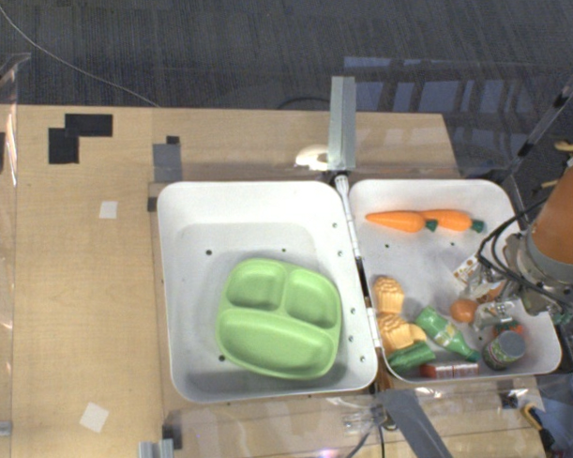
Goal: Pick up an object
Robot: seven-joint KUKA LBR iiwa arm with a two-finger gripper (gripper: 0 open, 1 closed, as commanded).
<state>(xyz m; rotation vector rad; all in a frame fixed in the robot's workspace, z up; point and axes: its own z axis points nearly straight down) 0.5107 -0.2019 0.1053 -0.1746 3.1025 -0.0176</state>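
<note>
Gripper (484, 293) is down inside the right bin (492, 195), low over its near right part, and I can't make out from my screen how its metal tips are set or whether anything sits between them. Grey arm (561, 251) with the orange band comes in over that bin's right wall.

Taking the right bin as my landmark: two carrots (420, 221) lie end to end along its far side, well apart from the gripper. A small orange ball (464, 311) sits just beside the gripper, on its near left; touching or not, I can't say. A round can (503, 349) stands in the near right corner, just below the gripper. Green bottle (443, 328) lies tilted near the middle of the near edge, with a red and green piece (432, 361) by the near wall. Tan bread-like pieces (393, 314) are stacked against the left wall.

Left of the right bin, sharing a wall with it, the left bin (188, 222) holds a green divided plate (279, 317) in its near half
</note>
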